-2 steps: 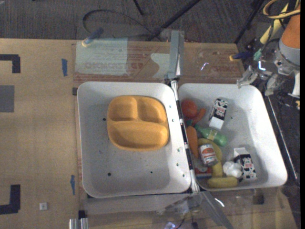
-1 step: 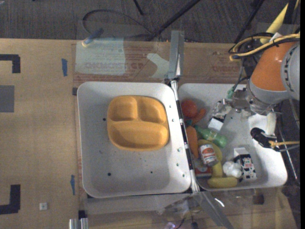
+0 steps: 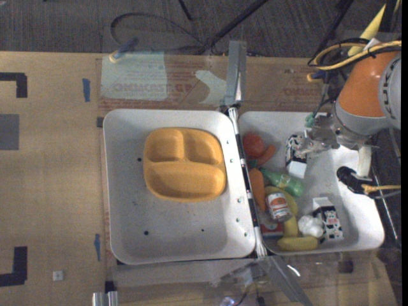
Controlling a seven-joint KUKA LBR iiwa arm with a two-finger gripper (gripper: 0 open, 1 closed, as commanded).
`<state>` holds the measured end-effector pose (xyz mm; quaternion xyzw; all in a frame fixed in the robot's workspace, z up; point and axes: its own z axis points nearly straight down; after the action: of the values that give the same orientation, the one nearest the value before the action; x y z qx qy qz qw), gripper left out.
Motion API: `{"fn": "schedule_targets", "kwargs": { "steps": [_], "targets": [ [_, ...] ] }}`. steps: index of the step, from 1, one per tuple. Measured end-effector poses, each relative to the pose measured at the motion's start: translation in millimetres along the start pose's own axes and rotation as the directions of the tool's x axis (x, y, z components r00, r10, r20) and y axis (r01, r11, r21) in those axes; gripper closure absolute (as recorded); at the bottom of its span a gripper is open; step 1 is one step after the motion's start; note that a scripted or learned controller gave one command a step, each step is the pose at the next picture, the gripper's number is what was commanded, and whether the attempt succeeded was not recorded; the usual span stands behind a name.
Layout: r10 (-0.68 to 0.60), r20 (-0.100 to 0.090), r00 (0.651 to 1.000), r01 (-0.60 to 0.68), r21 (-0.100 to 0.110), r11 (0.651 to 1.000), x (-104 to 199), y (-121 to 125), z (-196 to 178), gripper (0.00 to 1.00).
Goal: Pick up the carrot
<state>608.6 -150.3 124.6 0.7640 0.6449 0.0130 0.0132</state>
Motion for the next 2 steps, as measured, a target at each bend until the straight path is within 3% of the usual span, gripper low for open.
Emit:
{"fn": "schedule_targets", "kwargs": {
  "steps": [1, 2],
  "targets": [
    [-0.119, -0.001, 0.993, 0.119, 0.034, 0.992, 12, -26, -121, 1.00],
    [-0.273, -0.005, 0.962, 0.273, 0.032, 0.961, -12, -24, -184, 1.00]
  ]
}}
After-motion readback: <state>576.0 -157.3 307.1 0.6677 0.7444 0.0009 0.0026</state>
